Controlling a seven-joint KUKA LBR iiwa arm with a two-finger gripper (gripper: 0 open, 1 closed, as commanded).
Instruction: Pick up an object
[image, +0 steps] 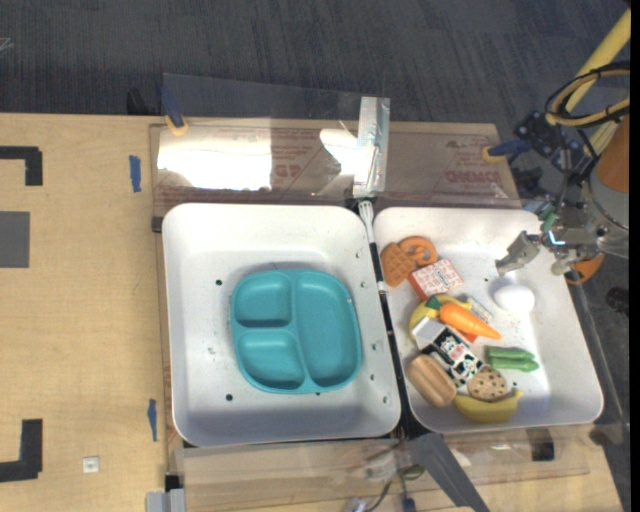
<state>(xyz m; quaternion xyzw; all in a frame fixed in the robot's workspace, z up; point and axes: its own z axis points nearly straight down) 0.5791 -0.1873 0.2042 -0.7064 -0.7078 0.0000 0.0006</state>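
Two bins (200, 240); end effector (540, 252) spread wide, grasping nothing, above white egg (515, 298).

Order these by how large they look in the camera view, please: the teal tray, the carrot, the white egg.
1. teal tray, by far the largest.
2. carrot.
3. white egg, smallest, though only a little less than the carrot.

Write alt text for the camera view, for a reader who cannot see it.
A robot gripper hovers over the upper right of the right bin, beside a pile of toy food: a carrot, a waffle, a banana, a cookie and a green pod. The left bin holds a teal divided plate.
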